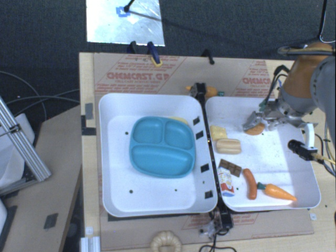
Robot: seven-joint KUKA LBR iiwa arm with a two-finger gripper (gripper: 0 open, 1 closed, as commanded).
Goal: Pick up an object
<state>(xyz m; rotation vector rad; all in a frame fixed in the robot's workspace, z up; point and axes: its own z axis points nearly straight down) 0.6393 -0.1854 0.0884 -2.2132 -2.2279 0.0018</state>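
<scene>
The tan worktop (157, 70), covered by a sheet printed with red lettering, carries two shallow white bins side by side. The left white bin (113, 193) holds a blue plastic plate with three compartments (161, 146), lying flat near the bin's middle, with a pale yellow piece just showing past its far edge. The right white bin (304, 185) holds the smaller things.

The grey arm with its orange band (307, 72) reaches in from the right over the far part of the right bin. Its pincer (257, 124) is low over the bin floor, and a small orange-brown rounded food piece (255, 129) sits right at its tip, touching or nearly so. Whether the pincer is clenched on that piece or released I cannot tell from here.

Along the right bin's left wall lie a pale yellow block (218, 133) and, just beside it, a tan bread roll (229, 146). Nearer the front edge are a dark brown chocolate-like bar (230, 167), a small red and white packet (226, 184), a reddish-brown sausage (250, 183), and an orange toy carrot (278, 192) just beside the sausage.
</scene>
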